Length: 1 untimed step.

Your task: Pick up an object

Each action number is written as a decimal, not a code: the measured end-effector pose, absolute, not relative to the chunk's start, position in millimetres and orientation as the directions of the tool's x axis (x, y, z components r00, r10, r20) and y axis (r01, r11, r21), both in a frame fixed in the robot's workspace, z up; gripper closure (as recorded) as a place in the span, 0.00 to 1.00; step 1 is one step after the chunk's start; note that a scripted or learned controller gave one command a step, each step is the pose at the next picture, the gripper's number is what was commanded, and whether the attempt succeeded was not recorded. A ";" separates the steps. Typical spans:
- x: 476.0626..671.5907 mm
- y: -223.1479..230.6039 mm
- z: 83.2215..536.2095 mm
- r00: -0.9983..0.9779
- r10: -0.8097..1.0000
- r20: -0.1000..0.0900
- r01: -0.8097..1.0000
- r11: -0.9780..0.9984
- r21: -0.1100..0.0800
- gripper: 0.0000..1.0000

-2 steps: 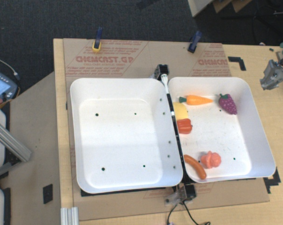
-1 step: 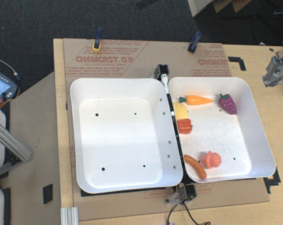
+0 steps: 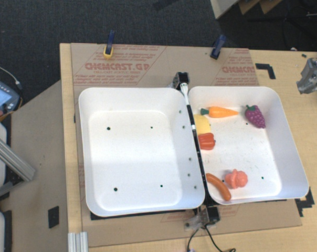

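Observation:
The right bin (image 3: pixel 294 150) holds several toy foods. An orange carrot (image 3: pixel 220 111) lies near its far left, with a purple bunch of grapes (image 3: pixel 255 116) to its right. A yellow piece (image 3: pixel 201 124) and a red pepper (image 3: pixel 206 140) rest against the bin's left wall. At the near side lie a brown sausage (image 3: pixel 219 187) and a pink piece (image 3: pixel 236 179). My grey gripper (image 3: pixel 309 77) hangs at the view's right edge, beyond the bin's far right corner, apart from every object.
The left bin (image 3: pixel 132 151) sits beside the right one, and they meet along a black seam (image 3: pixel 192 140). Both rest on a cardboard sheet (image 3: pixel 127 64) held by two clamps (image 3: pixel 109 45) at the far edge. A clip and cable (image 3: pixel 204 218) sit at the near edge.

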<state>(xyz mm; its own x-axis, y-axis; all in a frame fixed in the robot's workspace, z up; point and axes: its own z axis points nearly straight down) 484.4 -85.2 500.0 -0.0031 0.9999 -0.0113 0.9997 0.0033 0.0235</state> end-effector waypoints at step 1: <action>485.2 -85.1 510.6 -0.004 1.000 -0.013 1.000 0.004 0.027 1.00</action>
